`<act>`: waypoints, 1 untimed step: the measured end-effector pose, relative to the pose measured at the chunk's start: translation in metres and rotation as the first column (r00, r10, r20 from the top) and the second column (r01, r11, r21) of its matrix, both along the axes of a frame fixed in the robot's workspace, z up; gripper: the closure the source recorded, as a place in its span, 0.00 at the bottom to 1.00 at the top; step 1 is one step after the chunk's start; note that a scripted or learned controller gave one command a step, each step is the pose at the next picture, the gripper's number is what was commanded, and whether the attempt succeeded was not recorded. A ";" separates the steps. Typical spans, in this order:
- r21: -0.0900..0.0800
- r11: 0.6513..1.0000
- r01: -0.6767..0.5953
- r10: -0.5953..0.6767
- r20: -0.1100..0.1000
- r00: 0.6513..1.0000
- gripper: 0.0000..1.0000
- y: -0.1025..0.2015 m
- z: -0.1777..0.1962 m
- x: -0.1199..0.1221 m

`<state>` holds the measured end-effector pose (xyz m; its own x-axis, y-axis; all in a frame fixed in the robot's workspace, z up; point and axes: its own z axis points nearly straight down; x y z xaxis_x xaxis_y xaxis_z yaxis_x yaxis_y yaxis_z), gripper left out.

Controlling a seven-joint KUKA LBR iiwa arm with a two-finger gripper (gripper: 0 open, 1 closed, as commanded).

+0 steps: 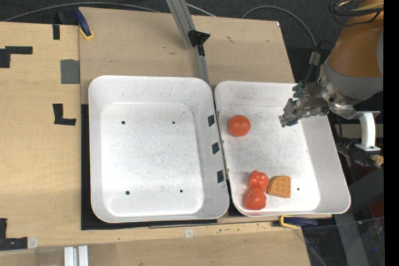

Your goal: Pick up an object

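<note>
Bench (156, 53) of pale wood carries two shallow white bins side by side. Left bin (106, 134) sits at the left. Right bin (324, 196) holds a round red ball (239, 126) near its upper left, and, close to its front edge, a red pepper (255, 191) touching a small tan waffle (279, 186) on its right. Over the bin's upper right part hangs the gripper (289, 118), dark and blurred, well apart from every object.

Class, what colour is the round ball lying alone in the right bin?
Orange-red ball, in the right bin; the camera view shows it clearly.
</note>
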<state>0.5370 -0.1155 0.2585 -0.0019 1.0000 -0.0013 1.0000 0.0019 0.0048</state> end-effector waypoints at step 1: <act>0.003 1.000 -0.005 0.005 -0.005 1.000 1.00 0.055 0.005 0.000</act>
